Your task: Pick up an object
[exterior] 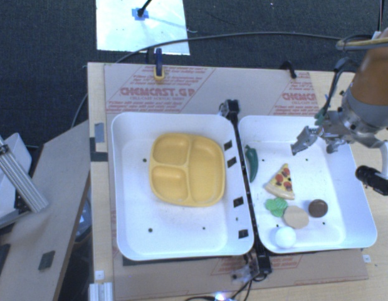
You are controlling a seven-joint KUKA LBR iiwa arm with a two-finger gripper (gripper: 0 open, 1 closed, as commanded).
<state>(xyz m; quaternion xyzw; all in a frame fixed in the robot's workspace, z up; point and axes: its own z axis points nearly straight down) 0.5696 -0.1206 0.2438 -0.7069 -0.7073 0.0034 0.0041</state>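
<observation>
Two bins: yellow plate (186, 169) in left bin (128, 187); gripper (316, 138), fingers spread, nothing between them, above right bin (350, 187), pizza slice (281, 182) at its 7 o'clock.

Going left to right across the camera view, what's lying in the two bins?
Yellow divided plate → green pepper → pizza slice → brown round piece. The white ball, green leafy piece and tan disc overlap in order, so I skip them.

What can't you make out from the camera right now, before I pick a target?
- Gripper: small and blurred in the camera view, finger state unreadable.
- Arm above the wrist: cut off by the right edge.
- White ball, tan disc, green piece: clustered, contact unclear.
</observation>
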